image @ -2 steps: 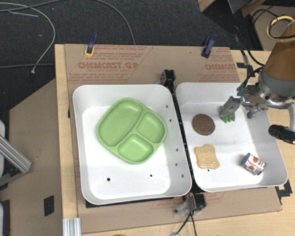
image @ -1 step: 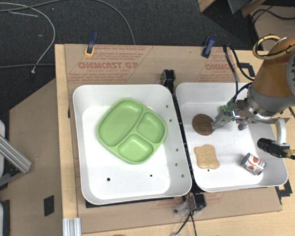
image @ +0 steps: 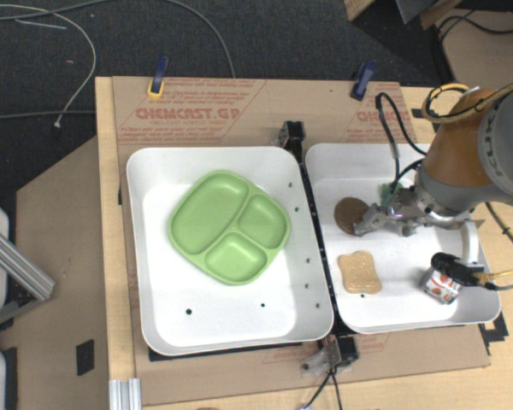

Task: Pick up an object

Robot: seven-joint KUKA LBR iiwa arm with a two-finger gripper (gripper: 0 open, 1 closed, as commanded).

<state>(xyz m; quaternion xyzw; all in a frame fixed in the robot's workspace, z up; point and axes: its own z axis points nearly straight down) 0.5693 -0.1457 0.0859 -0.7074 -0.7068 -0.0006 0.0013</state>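
The arm is reaching into the right bin, its gripper hanging just beside the brown disc; whether it is clenched or released, I cannot tell. Nothing is showing as grasped, so the reach appears to be under way. Toast is lying near, a can further right. The next move is calling for settling over 1 object and closing. A green plate is sitting in the left bin.

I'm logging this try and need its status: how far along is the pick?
Done: the arm has reached into the right bin, and its hand sits low beside the brown round object. In hand: nothing shows between the fingers, and whether they are open or shut cannot be told. Left: grasping and lifting something. The toast slice and small can lie on the bin floor; the green divided plate lies in the left bin.
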